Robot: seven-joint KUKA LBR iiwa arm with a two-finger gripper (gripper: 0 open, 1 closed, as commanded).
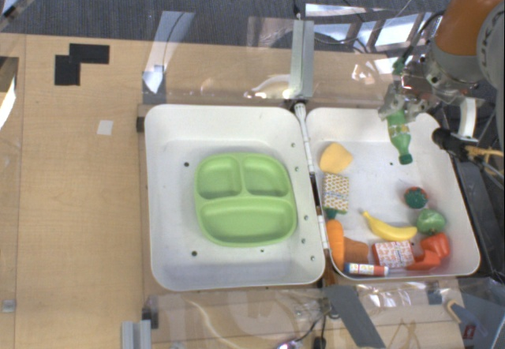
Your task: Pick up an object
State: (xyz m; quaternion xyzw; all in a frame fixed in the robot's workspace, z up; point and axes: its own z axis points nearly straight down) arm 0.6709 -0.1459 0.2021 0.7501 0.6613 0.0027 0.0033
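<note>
camera view | arm (pixel 473 16) reaches in from upper right, wrist down | gripper (pixel 398 106) pinching green bottle (pixel 400 136), hanging above right bin (pixel 371 122)

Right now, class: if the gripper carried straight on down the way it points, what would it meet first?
The gripper points down with a green bottle hanging between its fingers. Below lies bare floor of the right bin, so the bottle would probably touch that first; depth is hard to judge.
</note>
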